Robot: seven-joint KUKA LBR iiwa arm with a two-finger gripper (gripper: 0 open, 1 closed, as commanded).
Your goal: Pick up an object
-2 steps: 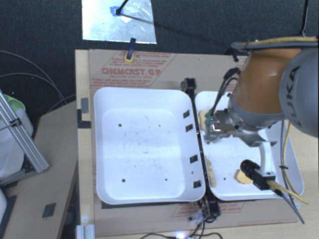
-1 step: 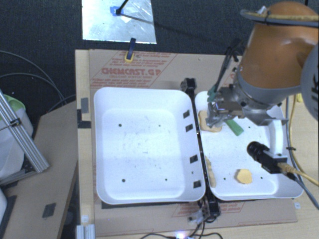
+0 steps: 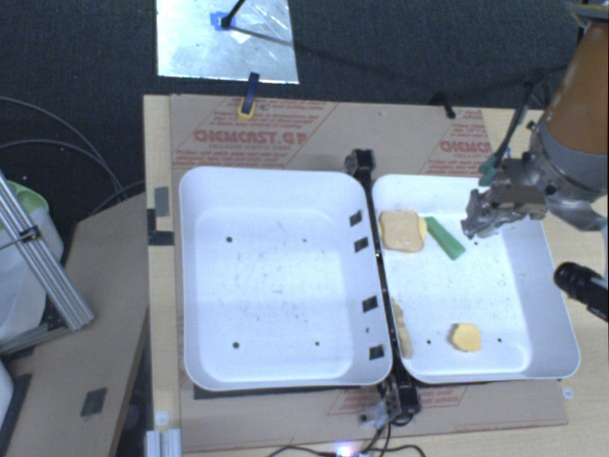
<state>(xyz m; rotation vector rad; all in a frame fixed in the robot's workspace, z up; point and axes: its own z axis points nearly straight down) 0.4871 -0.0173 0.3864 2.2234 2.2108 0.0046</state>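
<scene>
In the right bin (image 3: pixel 533 284) lie a pale yellow square block (image 3: pixel 401 230) at the upper left, a green stick (image 3: pixel 444 238) just right of it, and a small yellow piece (image 3: pixel 465 337) near the front. A tan piece (image 3: pixel 401 328) rests against the bin's left wall. My gripper (image 3: pixel 479 221) hovers just right of the green stick, over the bin's upper middle. Nothing shows between its fingers.
The left bin (image 3: pixel 276 274) stands beside the right one, joined by a black divider (image 3: pixel 373 265). A brown board lies under both bins. A metal plate (image 3: pixel 226 25) sits at the back, and an aluminium frame (image 3: pixel 38 255) stands at the left.
</scene>
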